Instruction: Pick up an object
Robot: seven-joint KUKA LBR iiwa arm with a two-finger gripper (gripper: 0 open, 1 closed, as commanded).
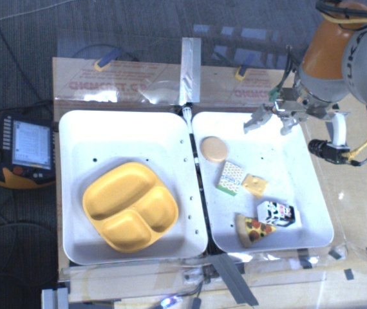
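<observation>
Worktop (348, 237) front edge, bottom of frame: tape strips and a grey bracket at the seam between the bins.

Left bin (74, 172), white, left-centre of frame. Holds a yellow divided tray (130, 205), three compartments, lying flat and turned at an angle, toward the lower middle of the bin.

Right bin (299, 172), white, right-centre, touching the left bin along the middle seam. Contents, largest first:
- pizza slice toy (253, 229), lower middle of the bin, near the front wall
- black-and-white carton (277, 214), just right of the pizza slice and close to touching it; print too small to read
- green-and-white patterned packet (231, 177), centre of the bin; no legible text
- round tan cookie-like disc (214, 149), upper left of the bin, near the seam
- yellow cheese wedge (255, 185), just beside the packet on its right

Cardboard sheet (132, 82) behind the bins carries faded red print, unreadable. Orange-cased pendant with a lit screen (24, 147) at far left; screen text not legible.

Arm (338, 44) comes in at upper right, orange band visible, wrist tilted down toward the back right corner of the right bin. Hand (270, 121) sits over that bin's upper right area, well apart from all items. Fingers (255, 122) spread wide, nothing between them.
</observation>
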